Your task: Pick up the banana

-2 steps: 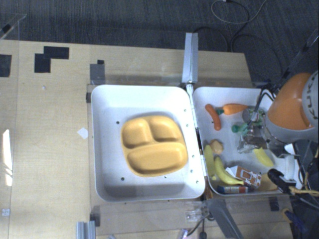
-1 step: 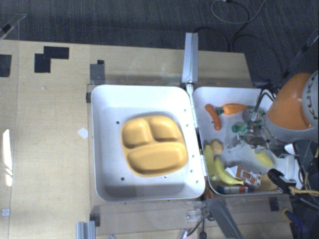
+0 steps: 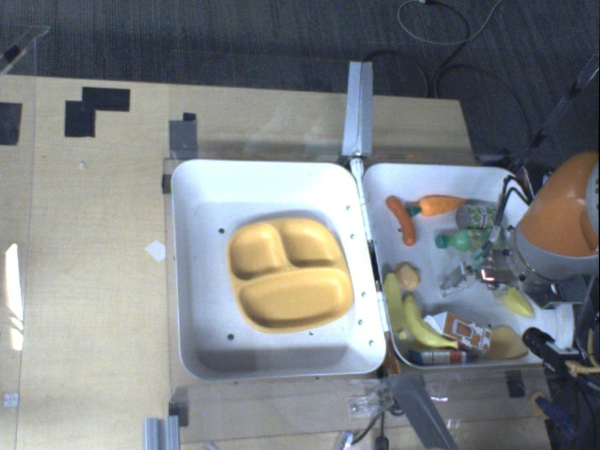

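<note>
The yellow banana [image 3: 424, 324] lies in the right bin [image 3: 375, 251] near its front left corner, curving toward the front wall. A paler yellow-green banana-like piece [image 3: 392, 306] rests beside it against the left wall. My gripper [image 3: 472, 274] hangs low over the middle of the right bin, below the orange band [image 3: 562, 218] of the arm. It is to the right of and behind the banana, apart from it. Nothing shows in the gripper.
The right bin also holds a red sausage [image 3: 404, 220], a carrot [image 3: 441, 204], a green bottle [image 3: 459, 240], a can [image 3: 478, 216], a potato [image 3: 406, 275], a small yellow fruit [image 3: 517, 301], a carton [image 3: 468, 331] and a marker [image 3: 436, 355]. In the left bin [image 3: 202, 251] lies a yellow divided tray [image 3: 291, 275].
</note>
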